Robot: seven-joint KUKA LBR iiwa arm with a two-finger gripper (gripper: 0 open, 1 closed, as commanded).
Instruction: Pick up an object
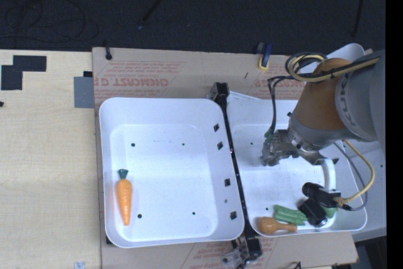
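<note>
Carrot (pixel 124 197) in left bin (pixel 170 189); gourd (pixel 274 225) in right bin (pixel 257 193).

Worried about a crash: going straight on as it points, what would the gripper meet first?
Likely the bare floor of the right bin, under the gripper; the green item lies aside. Depth unclear.

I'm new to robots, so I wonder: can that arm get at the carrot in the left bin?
Probably yes. The carrot lies alone in the left bin, nothing on or beside it. The gripper hangs over the right bin, so the arm must cross the rims between them.
</note>
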